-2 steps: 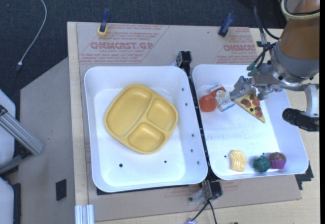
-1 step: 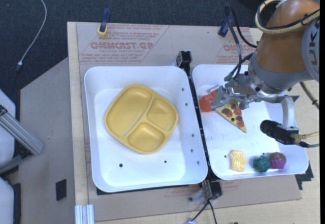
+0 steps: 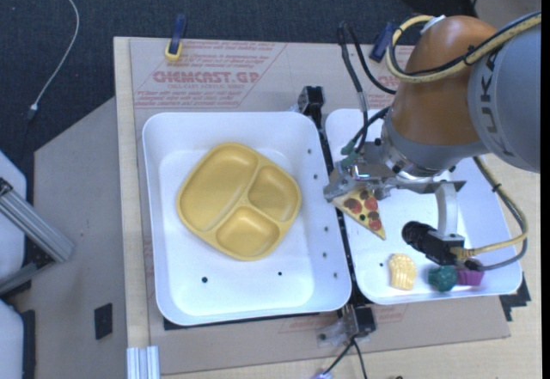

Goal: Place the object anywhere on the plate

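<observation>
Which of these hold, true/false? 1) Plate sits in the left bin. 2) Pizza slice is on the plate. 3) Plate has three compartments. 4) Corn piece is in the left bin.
1) The yellow plate sits in the left bin. True.
2) The pizza slice is on the plate. False: it lies in the right bin, just under the gripper.
3) The plate has three compartments. True.
4) The corn piece is in the left bin. False: it is in the right bin.
</observation>
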Robot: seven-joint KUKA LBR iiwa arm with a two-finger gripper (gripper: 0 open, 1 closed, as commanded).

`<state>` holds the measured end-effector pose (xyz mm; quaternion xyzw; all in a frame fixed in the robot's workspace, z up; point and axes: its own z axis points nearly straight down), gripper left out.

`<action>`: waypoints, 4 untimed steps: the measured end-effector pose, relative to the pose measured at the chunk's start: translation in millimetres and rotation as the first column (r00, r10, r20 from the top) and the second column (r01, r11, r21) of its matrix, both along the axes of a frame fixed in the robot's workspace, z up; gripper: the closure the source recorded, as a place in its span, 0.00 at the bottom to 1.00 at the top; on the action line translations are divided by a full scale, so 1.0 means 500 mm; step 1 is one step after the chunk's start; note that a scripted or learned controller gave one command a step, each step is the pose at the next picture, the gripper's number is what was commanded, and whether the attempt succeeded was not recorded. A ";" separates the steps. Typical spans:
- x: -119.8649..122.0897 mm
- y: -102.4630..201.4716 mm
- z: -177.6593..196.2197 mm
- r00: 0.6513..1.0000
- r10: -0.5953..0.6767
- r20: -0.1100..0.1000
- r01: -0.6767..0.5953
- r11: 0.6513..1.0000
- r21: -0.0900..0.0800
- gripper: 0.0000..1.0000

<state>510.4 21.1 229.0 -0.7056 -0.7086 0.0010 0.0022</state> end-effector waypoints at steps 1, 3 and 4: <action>-0.038 0.100 -0.013 1.000 0.000 0.000 0.000 1.000 0.000 1.00; -0.037 0.294 -0.014 1.000 0.000 0.005 0.000 1.000 -0.001 1.00; -0.037 0.290 -0.014 1.000 -0.003 0.004 0.003 1.000 -0.002 0.00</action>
